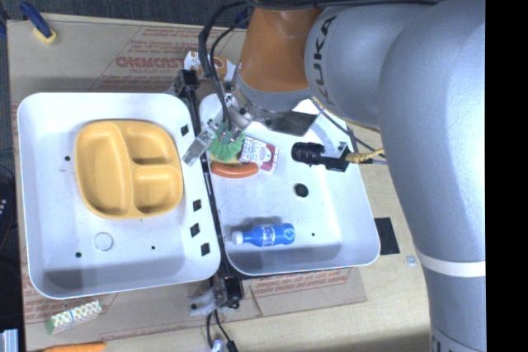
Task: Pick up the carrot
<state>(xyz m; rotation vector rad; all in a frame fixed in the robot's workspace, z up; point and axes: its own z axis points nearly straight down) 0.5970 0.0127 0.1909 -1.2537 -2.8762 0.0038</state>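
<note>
Gripper: the gripper [216, 138] hangs low over the upper-left corner of the right bin [330, 210], close to the wall shared with the left bin [49, 202]. I cannot tell whether it is apart or together. Nothing is visibly held.
Carrot: the carrot [235, 170] lies flat in the right bin just below the gripper. Its orange body runs roughly left to right, and its green top [224, 149] points up toward the gripper.
Risk, greens: the gripper sits over the leafy end, not the body, so a close here would likely catch only the top and the carrot could slip or swing free.
Risk, packet: a red-and-white packet [258, 154] touches the carrot's upper right side, and a wide grasp could pinch or drag it along.
Risk, wall: the bin wall is just beside the gripper on the left, so a descent drifting that way could strike it.
Right bin: it holds the carrot, the packet, a blue bottle [266, 235] lying on its side near the front wall, well apart from the carrot, and a small dark spot [301, 191] I cannot identify.
Left bin: it holds a yellow divided plate [128, 169] with nothing on it.
Progress: judged as the approach stage, with the carrot not yet lifted.
</note>
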